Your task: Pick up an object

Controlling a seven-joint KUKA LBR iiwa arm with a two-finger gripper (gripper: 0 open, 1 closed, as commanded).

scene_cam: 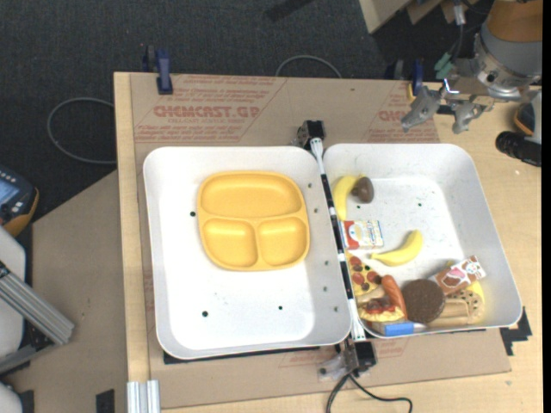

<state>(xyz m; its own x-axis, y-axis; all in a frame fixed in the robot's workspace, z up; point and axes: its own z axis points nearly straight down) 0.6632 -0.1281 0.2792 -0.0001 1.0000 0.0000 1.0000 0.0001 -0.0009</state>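
So the gripper [441,110] hangs above the desk [258,110] just past the far rim of the right bin [482,179], fingers spread apart with nothing between them. Toy food sits in that bin: a banana [401,249], a second banana [343,194] near the divider, a brown cookie [423,300] and a pizza slice [372,282]. A yellow divided plate [253,218] lies in the left bin [172,299].

We've got one fixed cam above the bench [258,110], looking down at a slant from the near side. Mid-range framing: both white bins [172,256] sit fully in frame, dark floor along the top and left. The arm [508,33] enters at upper right.
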